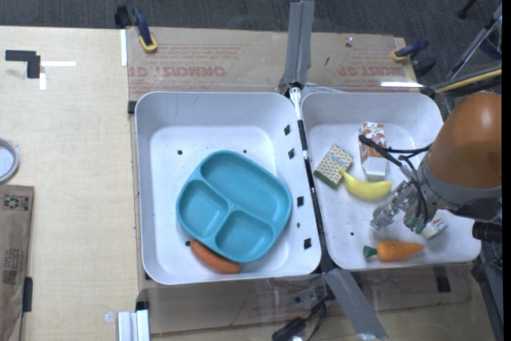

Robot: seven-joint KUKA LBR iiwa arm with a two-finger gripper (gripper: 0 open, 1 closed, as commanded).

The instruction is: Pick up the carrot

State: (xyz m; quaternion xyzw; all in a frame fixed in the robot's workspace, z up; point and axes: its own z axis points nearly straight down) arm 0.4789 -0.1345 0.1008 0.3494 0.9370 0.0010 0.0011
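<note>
While tool [397,213] hovers, one carrot [393,251] below.

Gripper [403,212] in the right bin [335,247], carrot [395,251] just below it, banana [367,187] up-left, small carton [372,149] beyond, divided plate [233,206] far left in the left bin [152,196].

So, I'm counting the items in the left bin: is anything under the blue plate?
Yes. An orange sausage-like item pokes out from beneath the near edge of the blue divided plate in the left bin. Its far part is covered by the plate, so what else lies beneath cannot be told.
</note>
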